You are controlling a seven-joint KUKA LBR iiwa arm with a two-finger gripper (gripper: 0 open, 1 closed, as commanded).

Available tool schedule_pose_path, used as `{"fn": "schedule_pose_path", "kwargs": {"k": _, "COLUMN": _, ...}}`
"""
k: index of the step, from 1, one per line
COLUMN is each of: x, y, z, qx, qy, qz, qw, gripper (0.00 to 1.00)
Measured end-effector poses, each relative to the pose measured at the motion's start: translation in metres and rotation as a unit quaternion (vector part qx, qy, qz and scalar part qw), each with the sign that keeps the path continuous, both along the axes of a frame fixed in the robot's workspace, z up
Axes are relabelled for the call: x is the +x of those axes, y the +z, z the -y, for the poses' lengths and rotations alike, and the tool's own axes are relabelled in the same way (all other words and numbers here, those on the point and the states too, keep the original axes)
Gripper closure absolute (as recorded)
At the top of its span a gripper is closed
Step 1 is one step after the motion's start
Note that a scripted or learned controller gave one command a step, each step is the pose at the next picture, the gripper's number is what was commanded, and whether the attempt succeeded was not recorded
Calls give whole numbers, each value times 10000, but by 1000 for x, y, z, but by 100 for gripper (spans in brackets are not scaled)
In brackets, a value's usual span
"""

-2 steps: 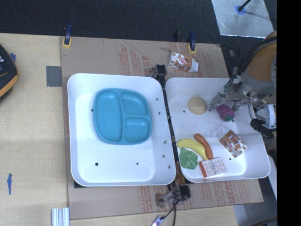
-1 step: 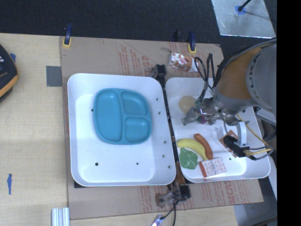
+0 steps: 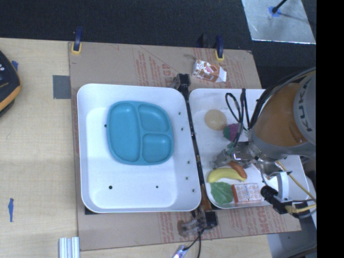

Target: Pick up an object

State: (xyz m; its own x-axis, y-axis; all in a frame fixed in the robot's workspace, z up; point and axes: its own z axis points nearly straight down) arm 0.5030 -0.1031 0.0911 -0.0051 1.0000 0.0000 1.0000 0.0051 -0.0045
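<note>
The grey arm with its orange band (image 3: 279, 117) is reaching in from the right and is hanging over the right white bin (image 3: 200, 104), its wrist covering much of that bin's right half. The gripper (image 3: 228, 157) is pointing left and down toward the small heap of objects, and whether it is open or closed cannot be told from this angle; nothing is showing between its tips. Just below it a yellow banana (image 3: 223, 174) is lying on the bin floor, with an orange-red piece (image 3: 239, 170) touching its upper right end. Below the banana a green leafy piece (image 3: 221, 192) is sitting beside a flat white and red packet (image 3: 247, 193). Farther up, a pale round object (image 3: 215, 119) is resting near the bin's top left, with a purple and green piece (image 3: 233, 130) just right of it. In the left white bin (image 3: 134, 198) a blue divided plate (image 3: 141, 132) is lying flat. A small wrapper (image 3: 209, 71) is lying on the counter (image 3: 32, 160) above the bins.
</note>
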Motion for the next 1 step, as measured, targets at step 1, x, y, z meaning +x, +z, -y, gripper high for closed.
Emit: {"fn": "schedule_pose_path", "kwargs": {"k": 1, "x": 0, "y": 10, "z": 1, "qx": -7, "qy": 23, "qz": -8, "qw": 10000, "gripper": 100}}
